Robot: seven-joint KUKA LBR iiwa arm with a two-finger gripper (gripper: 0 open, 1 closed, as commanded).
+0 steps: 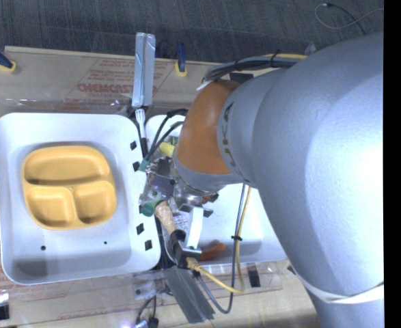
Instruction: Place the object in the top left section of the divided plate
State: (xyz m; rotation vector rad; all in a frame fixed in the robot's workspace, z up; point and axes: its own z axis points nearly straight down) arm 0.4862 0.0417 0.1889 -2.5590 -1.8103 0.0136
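Observation:
A yellow divided plate (pixel 69 185) lies in the left white bin (pixel 22 251), with one long section at the top and two smaller ones below; its sections hold nothing. My gripper (pixel 164 207) hangs over the wall between the two bins, right of the plate, below the orange wrist band (pixel 200 135). A small tan, rounded thing (pixel 164 214) shows at the gripper's lower end, with a bit of green (pixel 149 210) beside it. Whether that tan thing is held I cannot tell.
The grey arm (pixel 309 169) covers most of the right bin (pixel 255 217). An orange, elongated object (pixel 214 249) lies near that bin's front edge. A metal bar (pixel 144 70) stands at the back between the bins.

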